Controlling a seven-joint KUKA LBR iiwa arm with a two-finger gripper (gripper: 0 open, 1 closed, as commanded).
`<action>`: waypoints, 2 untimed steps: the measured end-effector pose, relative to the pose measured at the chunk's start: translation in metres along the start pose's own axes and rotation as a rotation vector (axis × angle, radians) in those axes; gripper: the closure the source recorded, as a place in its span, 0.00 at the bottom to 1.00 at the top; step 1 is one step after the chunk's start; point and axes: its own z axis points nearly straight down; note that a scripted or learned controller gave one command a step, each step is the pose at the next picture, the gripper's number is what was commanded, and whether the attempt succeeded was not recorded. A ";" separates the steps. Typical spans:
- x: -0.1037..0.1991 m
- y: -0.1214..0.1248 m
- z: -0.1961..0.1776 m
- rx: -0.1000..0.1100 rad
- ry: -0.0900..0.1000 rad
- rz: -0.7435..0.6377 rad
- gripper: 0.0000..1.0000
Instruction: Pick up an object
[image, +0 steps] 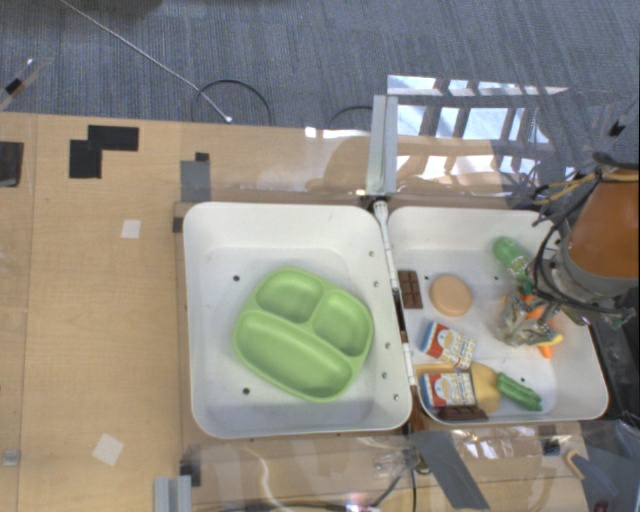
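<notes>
My gripper (521, 320) hangs low over the right part of the right bin (590, 400), below the arm's orange band (605, 240). Its tip is right above a small orange piece (547, 347) that pokes out beneath it. Just behind it lies a green bottle (508, 253). Further left in the same bin sit a tan round bun (451, 295), a dark chocolate bar (408, 289) and two small printed cartons (446, 343) (452, 388). A yellowish item (485, 384) and a green pickle (519, 391) rest near the front wall.
The left bin (210, 400) holds a green divided plate (303, 333). A metal divider post (381, 150) stands between the bins at the back. Cables run along the arm at the right. The wooden bench (90, 330) extends to the left.
</notes>
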 end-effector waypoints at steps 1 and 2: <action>0.001 -0.001 0.001 0.004 -0.002 0.002 0.00; -0.005 -0.002 -0.014 0.012 -0.015 -0.001 1.00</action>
